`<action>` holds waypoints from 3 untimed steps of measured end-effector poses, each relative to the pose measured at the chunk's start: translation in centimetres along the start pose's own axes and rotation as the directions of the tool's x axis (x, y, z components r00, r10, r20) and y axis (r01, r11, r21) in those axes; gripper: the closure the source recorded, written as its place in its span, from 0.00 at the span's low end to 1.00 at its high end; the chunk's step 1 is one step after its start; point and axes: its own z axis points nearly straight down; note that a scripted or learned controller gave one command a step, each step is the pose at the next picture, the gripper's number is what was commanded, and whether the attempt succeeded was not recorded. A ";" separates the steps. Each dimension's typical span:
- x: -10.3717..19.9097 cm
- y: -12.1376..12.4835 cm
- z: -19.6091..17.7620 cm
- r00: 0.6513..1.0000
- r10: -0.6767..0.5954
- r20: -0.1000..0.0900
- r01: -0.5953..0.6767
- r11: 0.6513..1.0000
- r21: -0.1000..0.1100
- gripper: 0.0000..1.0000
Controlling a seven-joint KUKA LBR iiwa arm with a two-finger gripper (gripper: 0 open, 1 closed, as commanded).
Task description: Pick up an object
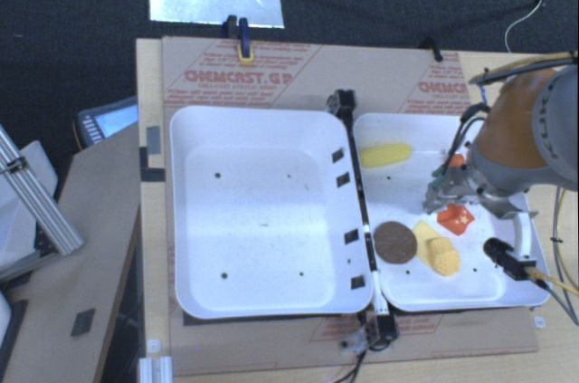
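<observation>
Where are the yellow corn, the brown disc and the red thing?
Corn (385, 156), camera view, middle of the cob.
Brown disc (395, 243), camera view, centre of its top face.
Red thing (455, 219), camera view, middle of its visible surface.

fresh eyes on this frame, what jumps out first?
The grey arm with the orange band reaching in from the right, its gripper low over the right white bin. That bin holds a cluster: a yellow corn-like piece at the back, a red angular piece by the gripper, a brown round disc and a yellow knobbly piece in front. Beside it, the left white bin.
</observation>
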 end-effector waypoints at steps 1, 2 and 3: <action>2.9 3.5 -13.9 1.000 -0.005 0.000 0.005 1.000 -0.007 1.00; 2.7 3.1 -13.0 1.000 0.000 -0.001 0.000 1.000 0.009 0.00; -3.9 0.6 -2.3 1.000 0.009 -0.001 -0.009 1.000 0.019 0.00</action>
